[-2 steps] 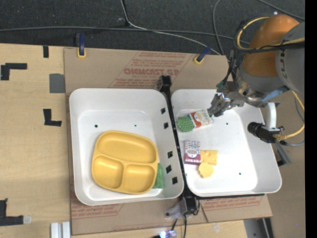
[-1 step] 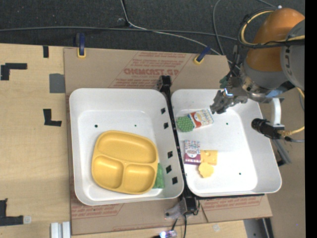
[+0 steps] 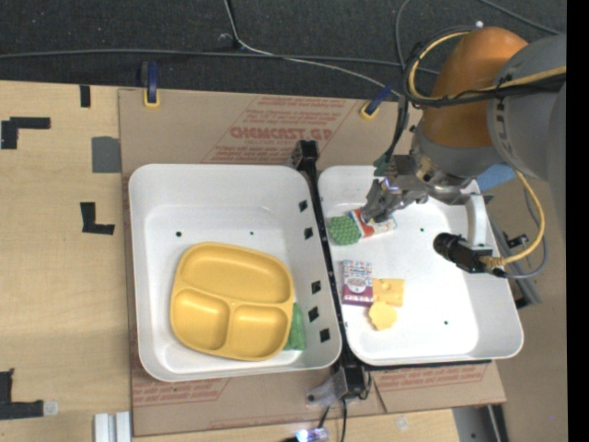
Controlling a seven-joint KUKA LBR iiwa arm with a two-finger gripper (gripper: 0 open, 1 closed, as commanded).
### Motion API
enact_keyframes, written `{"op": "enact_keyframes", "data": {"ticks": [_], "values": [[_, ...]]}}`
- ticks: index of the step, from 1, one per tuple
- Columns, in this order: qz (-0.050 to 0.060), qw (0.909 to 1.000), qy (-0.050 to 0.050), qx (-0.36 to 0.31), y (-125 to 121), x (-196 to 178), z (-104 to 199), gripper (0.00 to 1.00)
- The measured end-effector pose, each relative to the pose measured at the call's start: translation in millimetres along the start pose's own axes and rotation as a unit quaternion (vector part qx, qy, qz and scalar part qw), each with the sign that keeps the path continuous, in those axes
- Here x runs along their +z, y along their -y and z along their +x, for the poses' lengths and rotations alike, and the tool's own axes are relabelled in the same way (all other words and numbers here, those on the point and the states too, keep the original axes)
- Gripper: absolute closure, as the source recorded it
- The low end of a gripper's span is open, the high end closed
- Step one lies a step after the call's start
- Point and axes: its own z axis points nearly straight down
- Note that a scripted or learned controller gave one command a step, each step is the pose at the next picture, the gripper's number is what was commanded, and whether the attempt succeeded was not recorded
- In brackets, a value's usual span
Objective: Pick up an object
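Note:
My gripper [image 3: 379,212] hangs low over the back left part of the right bin [image 3: 460,339], directly above a small white and red item [image 3: 382,226]. A green round object [image 3: 344,229] lies just left of that item. Nearer the front of the same bin sit a purple packet [image 3: 356,281] and a yellow cheese-like piece [image 3: 386,303]. The left bin [image 3: 147,210] holds a yellow divided tray [image 3: 230,300] with a green thing [image 3: 296,328] wedged at its right edge.
A black divider edge [image 3: 317,238] with clips runs between the two bins. The arm's grey body and orange band [image 3: 474,81] fill the upper right, with cables looping around. Brown cardboard [image 3: 258,132] lies under both bins.

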Motion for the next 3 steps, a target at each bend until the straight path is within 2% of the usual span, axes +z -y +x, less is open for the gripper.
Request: {"op": "enact_keyframes", "data": {"ticks": [1,3], "values": [[0.000,1.0000,0.000,0.000,25,-8,51,1.00],[0.001,1.0000,0.000,0.000,70,14,136,1.00]]}}
